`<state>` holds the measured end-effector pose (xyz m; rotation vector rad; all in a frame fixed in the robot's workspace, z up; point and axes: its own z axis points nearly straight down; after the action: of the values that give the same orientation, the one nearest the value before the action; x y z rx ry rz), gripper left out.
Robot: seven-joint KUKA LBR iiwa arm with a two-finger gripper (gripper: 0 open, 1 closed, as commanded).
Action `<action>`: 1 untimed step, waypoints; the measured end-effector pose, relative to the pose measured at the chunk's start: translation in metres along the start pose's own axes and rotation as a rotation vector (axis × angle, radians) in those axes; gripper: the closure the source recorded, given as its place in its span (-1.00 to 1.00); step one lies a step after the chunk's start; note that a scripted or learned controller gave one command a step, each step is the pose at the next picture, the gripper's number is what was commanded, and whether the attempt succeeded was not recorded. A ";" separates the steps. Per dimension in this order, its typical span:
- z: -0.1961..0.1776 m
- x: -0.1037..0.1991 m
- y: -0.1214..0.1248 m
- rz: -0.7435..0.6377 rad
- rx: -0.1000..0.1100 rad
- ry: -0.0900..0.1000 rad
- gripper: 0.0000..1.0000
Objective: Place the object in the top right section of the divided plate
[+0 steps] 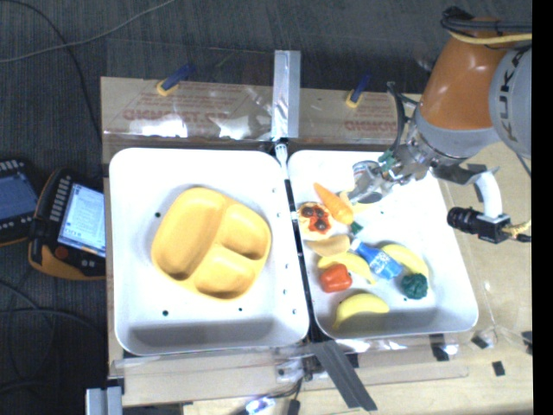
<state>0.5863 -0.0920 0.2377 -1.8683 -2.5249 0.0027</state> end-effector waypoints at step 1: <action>-0.021 0.018 -0.068 -0.137 -0.001 0.000 1.00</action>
<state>0.5156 -0.0944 0.2588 -1.6915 -2.6468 0.0015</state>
